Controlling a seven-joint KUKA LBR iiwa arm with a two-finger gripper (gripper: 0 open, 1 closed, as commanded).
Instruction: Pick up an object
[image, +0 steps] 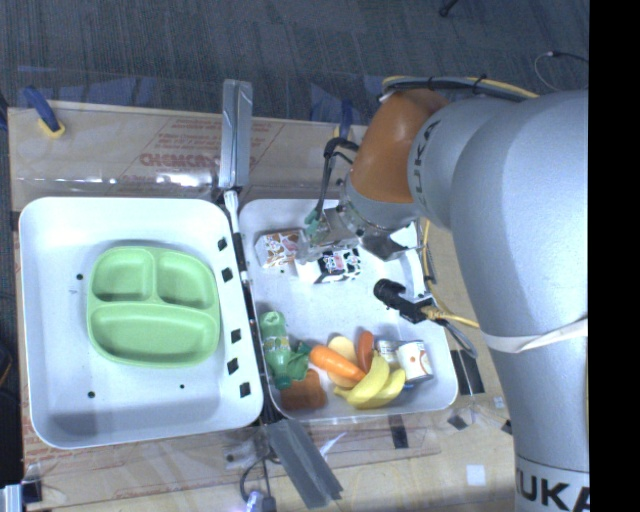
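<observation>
Here the gripper (322, 232), whose state I cannot tell, hovers between two small printed cartons (281, 248) in the right bin (440, 392); they look light, crushable, best pinched across flat sides.

Two bins sit side by side: the left bin (40, 300) holds a divided tray (152, 302) near its middle. In the right bin (300, 300), a small carton (280, 248) lies at the far left, with the gripper (322, 232) just right of it. Along the near edge lie a bottle (274, 335), a carrot (336, 362), a banana (376, 385) and a can (412, 360), left to right
</observation>
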